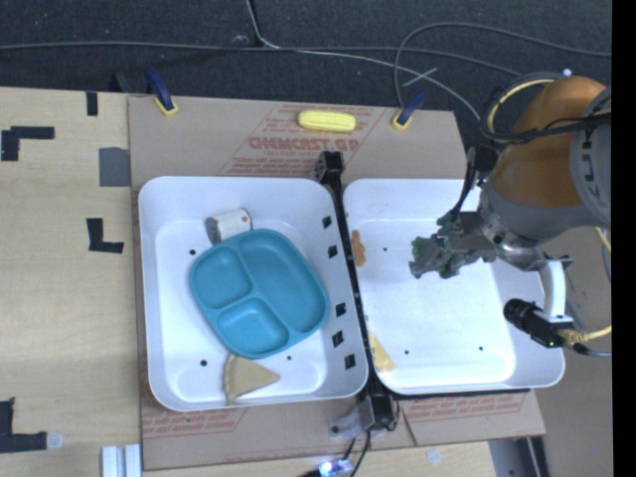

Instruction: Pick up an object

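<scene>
Camera view: dark object [434, 257] at fingers [449, 253]

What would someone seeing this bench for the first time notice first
The bright blue divided plastic plate in the left white bin stands out most, with a small white cup by its upper edge and a tan wedge-shaped piece below it. In the right white bin, the grey arm with the orange band reaches in, its gripper at a dark, lumpy object.
</scene>
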Controlling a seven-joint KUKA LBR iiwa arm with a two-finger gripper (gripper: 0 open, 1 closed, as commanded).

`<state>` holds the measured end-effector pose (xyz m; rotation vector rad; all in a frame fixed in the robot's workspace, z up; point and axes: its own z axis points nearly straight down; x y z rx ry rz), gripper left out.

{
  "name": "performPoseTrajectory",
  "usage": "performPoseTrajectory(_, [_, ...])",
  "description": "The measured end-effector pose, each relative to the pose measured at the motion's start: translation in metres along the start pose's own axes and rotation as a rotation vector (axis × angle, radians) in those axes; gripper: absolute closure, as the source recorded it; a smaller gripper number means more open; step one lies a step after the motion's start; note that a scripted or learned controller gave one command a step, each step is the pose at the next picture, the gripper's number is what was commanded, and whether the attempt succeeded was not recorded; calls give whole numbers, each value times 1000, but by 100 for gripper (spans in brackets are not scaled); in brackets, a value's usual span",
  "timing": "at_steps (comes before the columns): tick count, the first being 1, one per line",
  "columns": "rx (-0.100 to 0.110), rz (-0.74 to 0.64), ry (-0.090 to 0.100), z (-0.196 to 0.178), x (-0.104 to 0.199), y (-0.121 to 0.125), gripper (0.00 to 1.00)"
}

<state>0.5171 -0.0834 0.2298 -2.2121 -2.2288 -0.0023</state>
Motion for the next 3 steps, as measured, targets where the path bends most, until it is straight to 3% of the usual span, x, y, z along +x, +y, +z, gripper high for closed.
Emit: performPoseTrajectory(3, [3, 0, -1, 8, 171, 18, 100])
